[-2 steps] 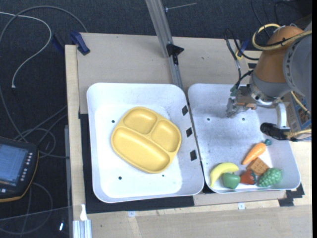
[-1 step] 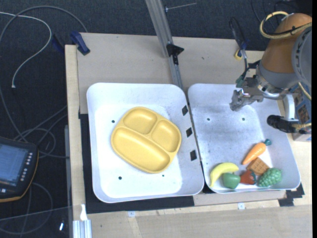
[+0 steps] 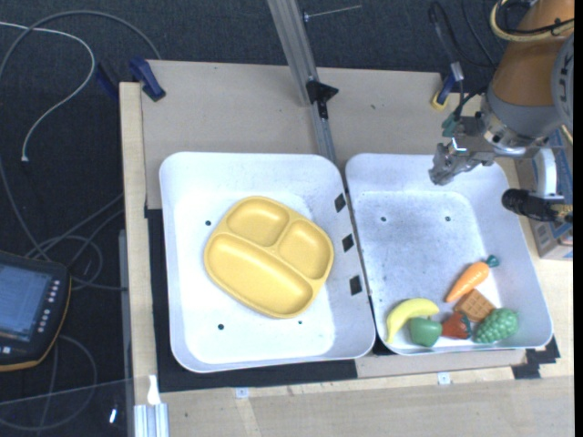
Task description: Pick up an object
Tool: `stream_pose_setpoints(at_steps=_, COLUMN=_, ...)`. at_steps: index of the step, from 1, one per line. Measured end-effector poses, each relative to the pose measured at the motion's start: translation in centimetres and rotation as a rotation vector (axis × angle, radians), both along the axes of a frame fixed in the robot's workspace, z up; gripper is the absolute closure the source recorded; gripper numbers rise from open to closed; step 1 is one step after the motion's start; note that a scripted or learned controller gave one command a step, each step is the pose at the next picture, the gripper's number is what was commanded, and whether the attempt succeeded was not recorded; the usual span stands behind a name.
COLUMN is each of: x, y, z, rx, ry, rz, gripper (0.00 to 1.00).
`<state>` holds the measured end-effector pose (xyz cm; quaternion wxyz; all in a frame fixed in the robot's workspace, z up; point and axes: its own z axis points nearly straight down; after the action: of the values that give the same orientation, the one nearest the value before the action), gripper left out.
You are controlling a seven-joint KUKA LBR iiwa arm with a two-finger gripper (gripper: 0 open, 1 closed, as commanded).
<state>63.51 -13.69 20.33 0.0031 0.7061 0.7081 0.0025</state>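
Across the frame's middle, a wooden worktop [image 3: 246,89] on dark carpet [image 3: 64,153] bears two bins; the claw [image 3: 444,167], empty, grip unclear, hovers upper right; toy food [image 3: 455,312] clusters lower right.

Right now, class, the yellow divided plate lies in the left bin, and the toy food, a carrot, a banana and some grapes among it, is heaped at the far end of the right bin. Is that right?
Not quite. The camera view shows the toy food, with the carrot, banana and grapes, heaped in the near corner of the right bin, not its far end. The yellow divided plate does lie in the left bin.
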Motion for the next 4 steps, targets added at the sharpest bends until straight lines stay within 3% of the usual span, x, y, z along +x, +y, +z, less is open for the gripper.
stream_pose_setpoints(at_steps=1, x=0.1, y=0.0, z=1.3, rx=0.0, ry=0.003, rz=-0.001, gripper=1.0)
stream_pose_setpoints(at_steps=4, x=-5.1, y=16.6, z=1.8, rx=0.004, ry=0.013, rz=0.004, gripper=1.0)
